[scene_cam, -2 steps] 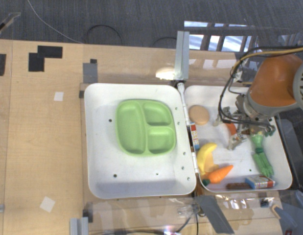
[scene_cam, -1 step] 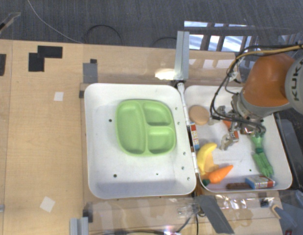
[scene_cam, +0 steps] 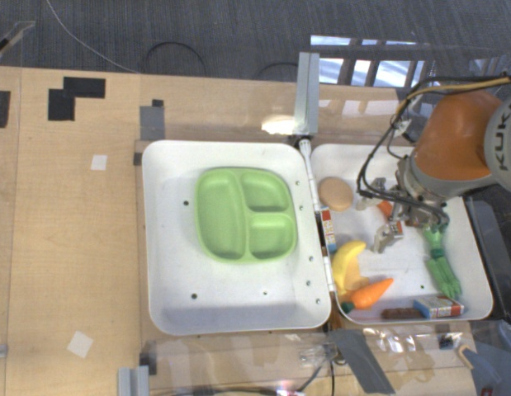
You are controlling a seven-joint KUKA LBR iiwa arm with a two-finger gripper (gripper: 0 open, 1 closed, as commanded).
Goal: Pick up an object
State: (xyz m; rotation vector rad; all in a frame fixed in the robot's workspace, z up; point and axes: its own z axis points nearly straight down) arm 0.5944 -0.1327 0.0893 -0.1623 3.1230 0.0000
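Note:
My gripper (scene_cam: 390, 236) hangs low over the middle of the right bin (scene_cam: 478, 304), under the grey wrist and orange band. Just left of it lies a yellow banana (scene_cam: 347, 262), with an orange carrot (scene_cam: 371, 292) below that. A tan round piece (scene_cam: 336, 193) rests up and to the left. A small orange-red item (scene_cam: 387, 209) peeks out beside the wrist. A green vegetable (scene_cam: 442, 264) lies to the right of the gripper. I see nothing held in the gripper.
The left bin (scene_cam: 168, 295) holds a green divided plate (scene_cam: 243, 214). A small box (scene_cam: 440, 307) and a dark bar (scene_cam: 397, 313) lie along the right bin's front wall. A metal post (scene_cam: 306, 97) stands behind the bins' shared wall.

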